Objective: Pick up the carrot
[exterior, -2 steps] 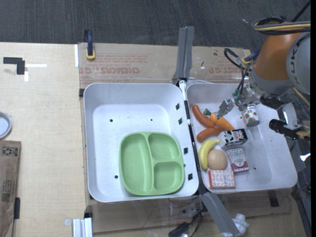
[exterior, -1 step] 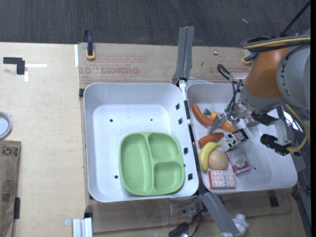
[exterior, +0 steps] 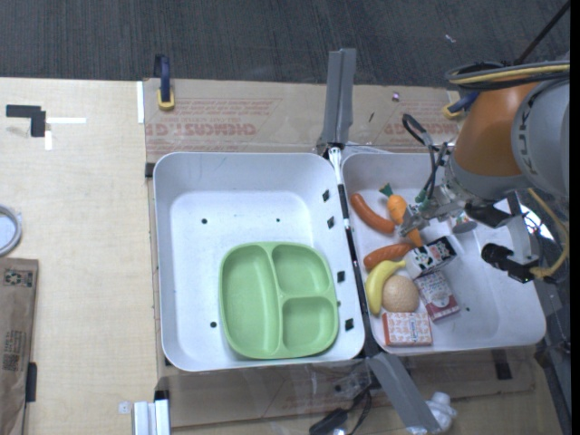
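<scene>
We see a pale wooden bench [exterior: 82, 207] bearing two shallow white bins, one at centre [exterior: 181, 243], one at right [exterior: 489, 320].

Single fixed camera above the bench, looking down at a slant, far enough back to take in both white bins, left bin [exterior: 172, 270] near centre, right bin [exterior: 507, 320] toward 3 o'clock, dark floor along 12 o'clock, arm [exterior: 512, 139] entering from 3 o'clock
</scene>
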You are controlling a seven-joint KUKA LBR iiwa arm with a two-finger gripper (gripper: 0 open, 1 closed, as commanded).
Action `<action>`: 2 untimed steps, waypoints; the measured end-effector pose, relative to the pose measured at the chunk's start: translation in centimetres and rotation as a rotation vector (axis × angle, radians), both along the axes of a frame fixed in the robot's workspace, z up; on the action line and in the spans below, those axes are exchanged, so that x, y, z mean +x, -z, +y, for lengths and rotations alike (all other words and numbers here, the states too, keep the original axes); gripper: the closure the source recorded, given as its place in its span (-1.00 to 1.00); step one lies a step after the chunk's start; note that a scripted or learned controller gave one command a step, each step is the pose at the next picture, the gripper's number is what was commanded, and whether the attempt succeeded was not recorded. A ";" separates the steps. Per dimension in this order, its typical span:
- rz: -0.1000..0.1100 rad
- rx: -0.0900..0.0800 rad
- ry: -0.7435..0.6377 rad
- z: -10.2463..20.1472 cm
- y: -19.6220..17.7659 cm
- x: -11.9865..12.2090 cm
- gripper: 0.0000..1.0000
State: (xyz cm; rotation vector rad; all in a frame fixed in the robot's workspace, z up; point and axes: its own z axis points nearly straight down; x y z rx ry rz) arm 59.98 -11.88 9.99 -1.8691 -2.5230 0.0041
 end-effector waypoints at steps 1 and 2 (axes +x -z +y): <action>-0.003 0.000 0.093 5.1 -9.2 4.0 1.00; -0.004 -0.001 -0.043 4.2 -9.2 5.9 1.00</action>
